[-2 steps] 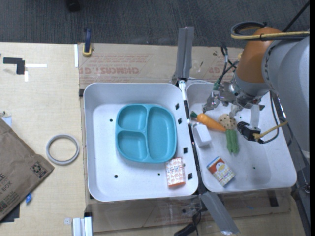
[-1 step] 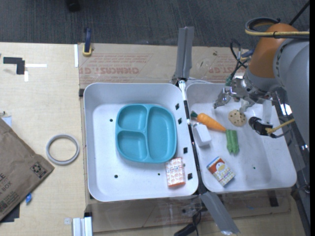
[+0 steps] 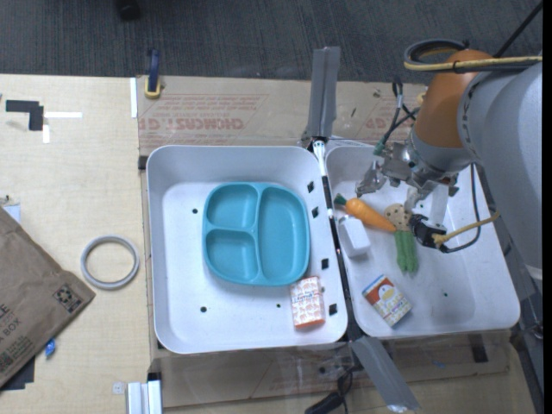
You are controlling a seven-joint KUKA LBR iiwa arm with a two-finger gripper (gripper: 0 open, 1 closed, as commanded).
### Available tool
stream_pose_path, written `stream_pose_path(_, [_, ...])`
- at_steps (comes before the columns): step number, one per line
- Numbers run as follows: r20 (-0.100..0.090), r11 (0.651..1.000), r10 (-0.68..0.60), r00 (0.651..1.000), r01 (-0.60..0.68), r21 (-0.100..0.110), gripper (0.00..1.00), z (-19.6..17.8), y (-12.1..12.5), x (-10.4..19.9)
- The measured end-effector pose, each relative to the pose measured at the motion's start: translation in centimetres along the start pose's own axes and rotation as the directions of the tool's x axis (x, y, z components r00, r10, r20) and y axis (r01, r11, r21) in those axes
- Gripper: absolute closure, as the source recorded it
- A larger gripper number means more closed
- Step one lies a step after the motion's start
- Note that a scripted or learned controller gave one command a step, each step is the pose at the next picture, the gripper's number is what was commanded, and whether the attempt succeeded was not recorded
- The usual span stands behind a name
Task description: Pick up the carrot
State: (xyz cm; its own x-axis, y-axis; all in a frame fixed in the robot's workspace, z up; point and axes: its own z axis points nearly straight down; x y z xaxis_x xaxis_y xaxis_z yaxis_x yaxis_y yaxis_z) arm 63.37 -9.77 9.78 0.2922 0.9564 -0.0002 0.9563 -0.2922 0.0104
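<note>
Carrot (image 3: 372,215) lies in the right bin (image 3: 483,313), near that bin's left wall, orange and tapered, slanting from upper left to lower right with a small green tip at its upper-left end. Just below its left end sits a small white block (image 3: 354,236), close to or touching it. To the right of the carrot's thick end a round tan disc (image 3: 396,216) lies beside it, and a long green vegetable (image 3: 405,250) stretches downward from there. Further down the same bin rests a small printed carton (image 3: 385,300), turned at an angle. The gripper (image 3: 405,190) hangs over the upper part of the right bin, just above and to the right of the carrot, and whether it touches the carrot cannot be told; its metal fingers look spread, one toward the left and one toward the right, with nothing between them. The grey arm (image 3: 504,119) with its orange band reaches in from the right. The left bin (image 3: 172,300) holds a blue divided plate (image 3: 257,233) in its middle and a small red-and-white carton (image 3: 307,303) near its lower right corner. On the bench left of the bins lies a grey ring (image 3: 109,260), well apart from them.
</note>
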Motion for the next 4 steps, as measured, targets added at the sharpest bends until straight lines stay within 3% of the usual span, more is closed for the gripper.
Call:
stream_pose_path(1, [-0.002, 0.993, 0.116, 0.993, -0.116, -0.002, 0.0, 0.0, -1.3, -0.4])
stream_pose_path(3, [-0.002, 0.993, 0.116, 0.993, -0.116, -0.002, 0.0, 0.0, -1.3, -0.4])
stream_pose_path(4, [-0.003, 0.967, 0.256, 0.967, -0.256, -0.002, 0.0, -0.1, -3.6, -1.3])
